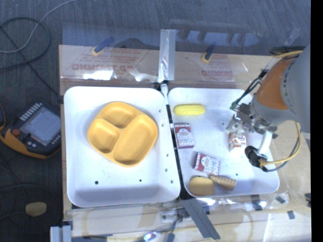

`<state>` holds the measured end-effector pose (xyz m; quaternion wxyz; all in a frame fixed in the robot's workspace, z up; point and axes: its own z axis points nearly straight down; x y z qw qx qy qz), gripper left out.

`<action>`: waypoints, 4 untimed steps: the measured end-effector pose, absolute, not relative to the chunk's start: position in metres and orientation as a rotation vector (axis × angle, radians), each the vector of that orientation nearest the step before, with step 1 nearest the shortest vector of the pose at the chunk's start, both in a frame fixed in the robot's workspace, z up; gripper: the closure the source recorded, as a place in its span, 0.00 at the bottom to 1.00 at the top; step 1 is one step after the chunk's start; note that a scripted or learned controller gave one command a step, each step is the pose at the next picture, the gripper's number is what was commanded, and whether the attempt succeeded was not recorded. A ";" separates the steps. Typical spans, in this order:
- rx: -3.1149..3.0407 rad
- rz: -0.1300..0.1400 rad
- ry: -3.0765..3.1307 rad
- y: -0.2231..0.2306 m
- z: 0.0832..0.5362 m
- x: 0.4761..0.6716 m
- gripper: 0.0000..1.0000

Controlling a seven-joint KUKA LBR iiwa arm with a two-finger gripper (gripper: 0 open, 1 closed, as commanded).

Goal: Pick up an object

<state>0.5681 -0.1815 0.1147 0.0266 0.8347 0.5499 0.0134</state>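
My gripper (239,126) hangs over the right part of the right bin (262,185), reaching in from the right. Just below it lies a small white and red packet (236,142), touching or very close to the gripper's tip. I cannot tell whether the packet is held. A yellow corn cob (189,110) lies at the bin's back left. A red box (184,136) rests by the left wall, and a second red box (206,163) lies nearer the front. A tan bun (201,185) and a waffle cone (223,181) sit at the front edge.
The left bin (81,180) holds a yellow divided plate (122,132). A black cable loop (257,158) hangs from the wrist over the right bin. A handheld control pendant (35,130) lies on the floor to the left.
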 end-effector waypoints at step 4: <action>2.368 -0.009 2.062 -0.142 0.193 0.584 0.00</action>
